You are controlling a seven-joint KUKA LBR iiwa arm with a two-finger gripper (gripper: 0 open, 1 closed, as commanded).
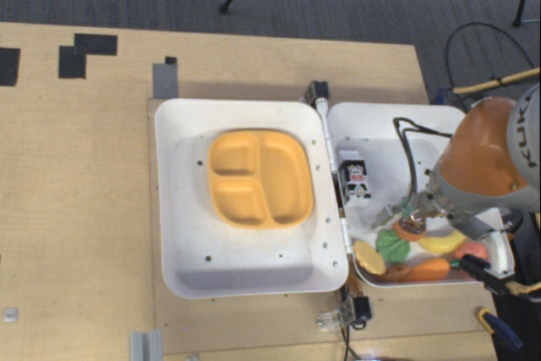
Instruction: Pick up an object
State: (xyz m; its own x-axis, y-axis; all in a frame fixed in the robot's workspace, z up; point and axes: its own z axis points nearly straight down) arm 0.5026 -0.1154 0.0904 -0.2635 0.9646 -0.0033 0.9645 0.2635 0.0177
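A pile of small toy foods lies in the near part of the right bin (380, 139): a green leafy piece (390, 246), a yellow banana-like piece (443, 245), an orange carrot (425, 270), a pale round piece (368, 256) and a pink piece (476, 250). My gripper (413, 221) hangs low over this pile, just above the green and yellow pieces, under the orange band of the arm (482, 152). Whether anything sits in it is hidden by the wrist.
The left bin (190, 148) holds a yellow divided plate (258, 177). A small black-and-white device (354, 177) sits by the divider between the bins. A black cable (408, 150) loops over the right bin. The wooden bench (76, 207) extends to the left.
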